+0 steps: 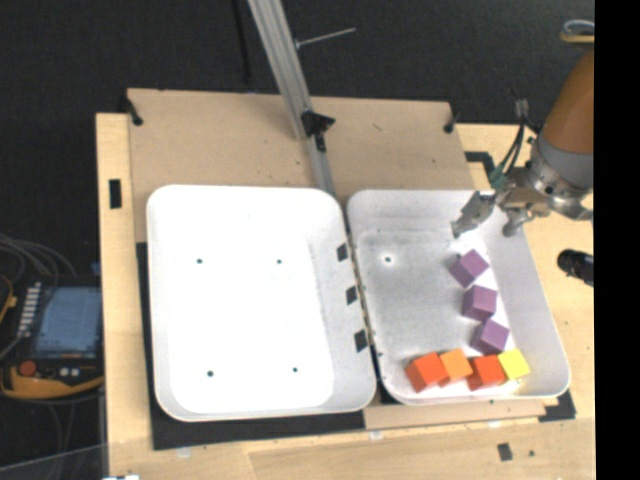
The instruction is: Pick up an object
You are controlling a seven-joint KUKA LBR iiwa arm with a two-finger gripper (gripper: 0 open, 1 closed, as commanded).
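Camera view, looking down at a slant: a pale wooden surface (120,268) carries two shallow white bins side by side. The left bin (250,208) shows a bare white floor with four small dark dots. The right bin (400,298) holds all the objects, gathered along its right and near sides.

Objects in the right bin:
- Three purple blocks in a rough line along the right side: the far purple block (468,267), the middle purple block (480,301) just nearer than it, and the near purple block (491,335) after that. Neighbours are touching or very close; which cannot be told.
- A row along the near wall, from left to right: a red-orange block (428,371), an orange block (456,365), a second red-orange block (487,371) and a yellow block (514,365). They sit tight together.

The arm enters from the right, its orange band (573,108) above the grey wrist. The gripper (490,214) hangs over the far right part of the right bin, farther than the far purple block and apart from it. Its fingers are spread, one light finger (468,215) pointing down and left, and nothing is seen between them.

A metal rail (290,78) slants across the far side of the surface. A device with a blue screen (62,325) lies off the surface at the left.
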